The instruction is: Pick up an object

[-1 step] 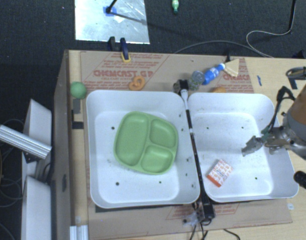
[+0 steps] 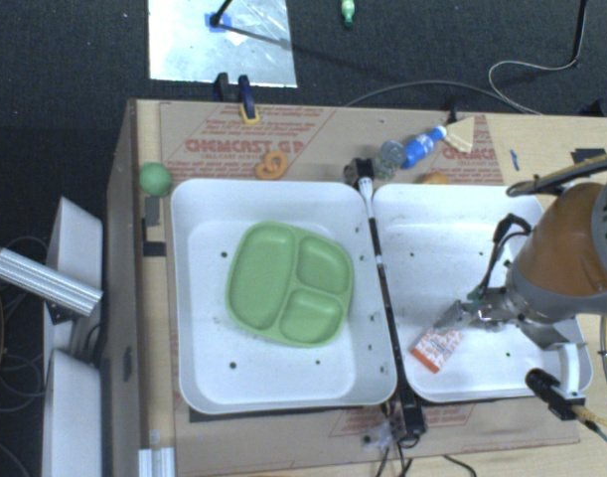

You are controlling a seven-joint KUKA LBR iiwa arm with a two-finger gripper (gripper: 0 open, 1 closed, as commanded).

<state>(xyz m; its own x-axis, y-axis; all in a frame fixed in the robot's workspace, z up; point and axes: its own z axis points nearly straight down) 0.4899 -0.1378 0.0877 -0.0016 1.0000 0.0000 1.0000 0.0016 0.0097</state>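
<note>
- Packet (image 2: 438, 349), small and orange-and-white, lay flat on the floor of the right bin (image 2: 422, 227), toward its near-left corner and close to the divider between the two bins.
- End effector (image 2: 460, 316) sat just above and to the right of the packet, its tips pointing down-left at the packet's upper edge; whether it was released or clenched could not be told, and nothing showed between its tips.
- Doing the grasp well probably meant coming down squarely over the packet's middle rather than its edge, since a thin flat thing would likely slide or tip if caught by a corner.
- A flat packet offers little height to pinch, so the tips would likely need to reach right to the bin floor, straddling the packet's short side.
- The bin's near wall was close by; a push toward it might jam the packet there.
- Right bin held the packet and the arm's wrist; no other item could be made out in it.
- Left bin (image 2: 199, 366) held one green tray (image 2: 288, 283) with three compartments, lying tilted near the middle.
- Beyond the bins on the worktop (image 2: 313, 132) lay a blue bottle (image 2: 422, 148) and an orange ring (image 2: 272, 164), with a green ball (image 2: 154, 178) at the left edge.
</note>
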